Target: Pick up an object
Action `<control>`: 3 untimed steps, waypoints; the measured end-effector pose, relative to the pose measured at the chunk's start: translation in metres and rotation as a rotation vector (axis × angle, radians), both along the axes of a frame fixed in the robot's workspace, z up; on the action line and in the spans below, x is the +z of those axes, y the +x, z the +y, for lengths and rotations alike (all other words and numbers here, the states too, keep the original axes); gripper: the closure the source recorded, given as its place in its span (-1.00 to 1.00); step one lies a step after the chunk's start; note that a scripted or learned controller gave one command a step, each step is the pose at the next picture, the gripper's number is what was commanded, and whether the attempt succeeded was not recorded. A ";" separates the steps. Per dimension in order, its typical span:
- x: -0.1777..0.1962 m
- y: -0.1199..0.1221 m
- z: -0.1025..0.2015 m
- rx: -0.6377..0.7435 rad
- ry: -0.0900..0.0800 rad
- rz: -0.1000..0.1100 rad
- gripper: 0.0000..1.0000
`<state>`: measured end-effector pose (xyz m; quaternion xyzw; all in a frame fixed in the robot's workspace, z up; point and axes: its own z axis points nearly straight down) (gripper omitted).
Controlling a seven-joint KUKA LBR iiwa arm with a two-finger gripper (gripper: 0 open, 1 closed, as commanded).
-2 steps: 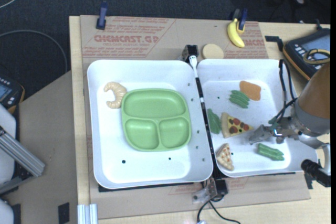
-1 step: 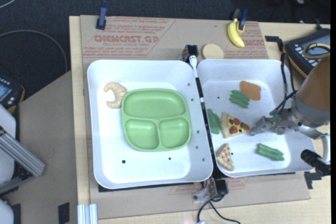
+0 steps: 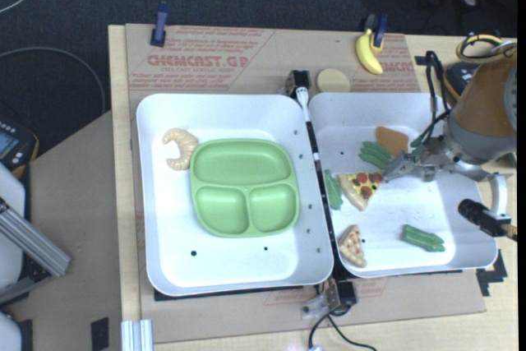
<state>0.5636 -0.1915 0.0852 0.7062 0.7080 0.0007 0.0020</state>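
Observation:
The right bin (image 3: 427, 113) holds toy food. A pizza slice (image 3: 359, 187) lies near its left wall, beside a green strip (image 3: 333, 189). A second slice (image 3: 352, 244) rests at the front left and a green pod (image 3: 423, 237) at the front. Green beans (image 3: 376, 153) and an orange piece (image 3: 392, 139) lie further back. My gripper (image 3: 394, 169) hangs low over the bin's middle, just right of the first pizza slice and in front of the beans. Nothing is visibly in its grasp.
The left bin (image 3: 164, 234) bears a green divided plate (image 3: 244, 186) and a croissant (image 3: 179, 148) at its back left. A toy banana (image 3: 370, 53) and a beige disc (image 3: 333, 80) lie on the bench behind the bins. The arm (image 3: 485, 119) overhangs the right bin's right side.

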 end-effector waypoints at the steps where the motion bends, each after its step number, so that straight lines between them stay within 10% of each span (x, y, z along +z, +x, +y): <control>1: 0.000 0.035 0.066 0.001 0.001 0.000 -1.00; 3: 0.006 -0.044 0.094 -0.010 -0.009 -0.018 -1.00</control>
